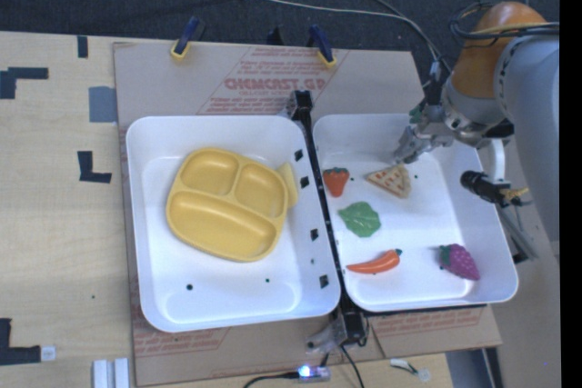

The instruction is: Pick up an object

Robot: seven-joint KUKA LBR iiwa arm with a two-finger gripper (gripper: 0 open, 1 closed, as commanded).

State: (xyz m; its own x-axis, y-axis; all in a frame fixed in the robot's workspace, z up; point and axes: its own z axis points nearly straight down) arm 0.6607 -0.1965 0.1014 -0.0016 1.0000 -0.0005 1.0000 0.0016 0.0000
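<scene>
White plastic bins sit side by side on the bench, and nothing looks lifted yet: the pizza slice [390,181] lies flat on the right bin [427,282] floor. The gripper [406,150] hangs just above the slice's far corner, whether spread or closed I cannot tell, so the grasp itself remains.

Both white bins [145,223] look like smooth plastic with a soft sheen. The yellow divided tray [227,203] is smooth, slightly glossy plastic. The toy foods, such as the chili pepper [375,263] and the grape cluster [460,261], look like moulded plastic. The sheet [264,82] under the bins looks like matt brown cardboard, the worktop [45,223] like pale matt wood.
</scene>
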